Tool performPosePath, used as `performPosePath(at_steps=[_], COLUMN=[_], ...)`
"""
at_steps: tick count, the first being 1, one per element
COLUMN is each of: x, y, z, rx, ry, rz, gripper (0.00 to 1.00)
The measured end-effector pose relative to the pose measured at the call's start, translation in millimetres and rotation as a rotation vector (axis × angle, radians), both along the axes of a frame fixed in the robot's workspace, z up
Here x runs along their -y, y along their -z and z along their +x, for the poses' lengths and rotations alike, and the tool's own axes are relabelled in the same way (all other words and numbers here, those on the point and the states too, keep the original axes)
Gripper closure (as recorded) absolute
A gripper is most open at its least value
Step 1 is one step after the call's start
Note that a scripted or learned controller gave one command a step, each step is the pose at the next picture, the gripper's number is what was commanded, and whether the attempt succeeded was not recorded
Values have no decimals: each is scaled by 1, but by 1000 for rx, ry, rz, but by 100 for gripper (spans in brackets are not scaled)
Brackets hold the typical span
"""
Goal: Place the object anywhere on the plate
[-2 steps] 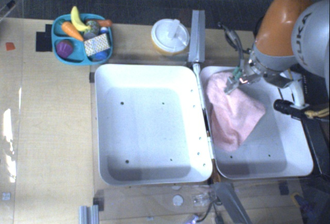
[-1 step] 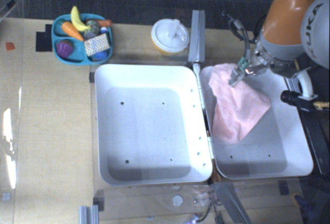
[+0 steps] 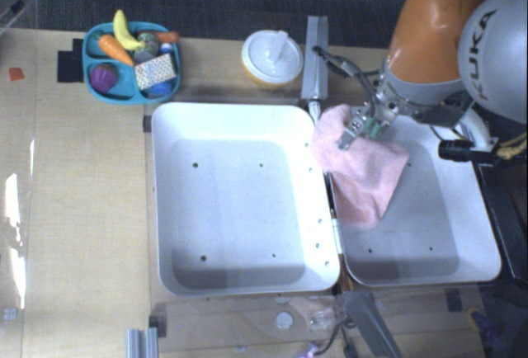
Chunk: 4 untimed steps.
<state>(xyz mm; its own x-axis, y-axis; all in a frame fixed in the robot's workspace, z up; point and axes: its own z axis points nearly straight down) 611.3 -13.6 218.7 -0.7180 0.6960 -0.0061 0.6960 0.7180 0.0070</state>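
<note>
A pink cloth point(image 3: 363, 171) lies crumpled in the right bin point(image 3: 445, 257), its upper left corner draped against the wall between the two bins. My gripper point(image 3: 361, 130) hangs at the cloth's upper part, right over its top folds, with the grey and orange arm behind it to the right. The blue divided plate point(image 3: 92, 59) sits on the bench at the far upper left, well apart from the gripper. It holds a toy banana, a carrot, a purple piece and several other small items.
The left bin point(image 3: 239, 200) lies between the cloth and the plate. A white round lidded bowl with a yellow rim point(image 3: 271, 57) stands behind the bins. A grey metal bracket point(image 3: 314, 59) rises at the bins' far joint.
</note>
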Motion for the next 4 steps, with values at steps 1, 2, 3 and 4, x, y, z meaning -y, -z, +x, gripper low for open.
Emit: performPosePath(at_steps=[1, 2, 3, 4], x=[-49, -98, -149, -198], y=[-13, -8, -1, -5], z=[-6, -8, -16, -32], rx=[4, 6, 2, 3], ry=[-401, -770, -775, -773], rz=[-3, -5, -4, -3], gripper=[100, 100, 100, 100])
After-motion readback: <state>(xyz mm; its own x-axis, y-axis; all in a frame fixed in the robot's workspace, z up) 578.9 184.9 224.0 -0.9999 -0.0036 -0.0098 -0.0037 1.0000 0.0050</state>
